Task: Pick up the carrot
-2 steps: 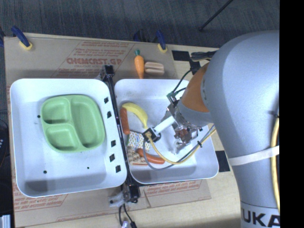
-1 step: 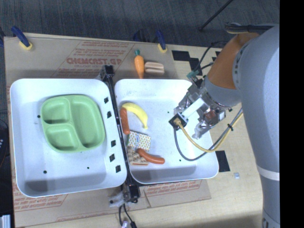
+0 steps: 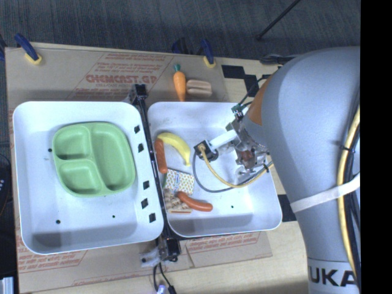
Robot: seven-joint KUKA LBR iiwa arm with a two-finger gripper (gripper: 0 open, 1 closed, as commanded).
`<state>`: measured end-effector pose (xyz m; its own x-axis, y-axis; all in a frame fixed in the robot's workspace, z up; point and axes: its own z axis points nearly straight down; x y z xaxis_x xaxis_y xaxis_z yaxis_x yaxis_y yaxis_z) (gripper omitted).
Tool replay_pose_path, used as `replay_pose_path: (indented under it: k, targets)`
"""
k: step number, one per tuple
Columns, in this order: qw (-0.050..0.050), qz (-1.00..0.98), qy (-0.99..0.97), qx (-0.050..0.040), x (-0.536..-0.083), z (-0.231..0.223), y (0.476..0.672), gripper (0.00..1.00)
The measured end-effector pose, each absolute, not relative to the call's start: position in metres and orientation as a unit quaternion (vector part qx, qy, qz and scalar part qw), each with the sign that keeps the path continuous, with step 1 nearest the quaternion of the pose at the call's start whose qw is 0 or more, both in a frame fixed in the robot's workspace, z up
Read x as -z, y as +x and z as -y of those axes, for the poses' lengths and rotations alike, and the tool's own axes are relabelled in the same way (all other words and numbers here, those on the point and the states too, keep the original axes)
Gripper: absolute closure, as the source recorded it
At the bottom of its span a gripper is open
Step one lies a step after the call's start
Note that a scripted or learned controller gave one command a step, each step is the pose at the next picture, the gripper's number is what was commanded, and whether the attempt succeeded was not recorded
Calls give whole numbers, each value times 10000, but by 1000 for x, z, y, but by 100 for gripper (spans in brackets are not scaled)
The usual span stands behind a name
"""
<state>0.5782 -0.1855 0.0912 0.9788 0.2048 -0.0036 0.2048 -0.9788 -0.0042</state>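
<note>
My pincer [image 3: 247, 159] hangs low over the right bin [image 3: 260, 216], near its right wall; I cannot tell how it is set. A yellow cable [image 3: 214, 177] loops out to its left over bare bin floor. Further left, crowded near the dividing edge, lie a banana [image 3: 174, 146], two sausages [image 3: 195, 202] and a patterned packet [image 3: 179, 181]. The carrot [image 3: 179, 84] lies outside both bins, on the table [image 3: 116, 72] just beyond the right bin's far rim, beside a bun [image 3: 198, 88]. The left bin [image 3: 27, 182] holds a green divided plate [image 3: 93, 158].
</note>
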Motion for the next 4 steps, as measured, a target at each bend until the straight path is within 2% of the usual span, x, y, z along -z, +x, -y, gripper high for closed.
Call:
replay_pose_path:
  k: [1, 2, 3, 4]
  targets:
    - [26, 1838, -9830, -23, -91, 187, 498, 0]
    - [15, 1223, -9925, -8, -230, 175, 530, 0]
    - [25, 1296, -9916, -22, -91, 134, 591, 0]
    - [22, 1033, -9946, -12, -192, 84, 590, 0]
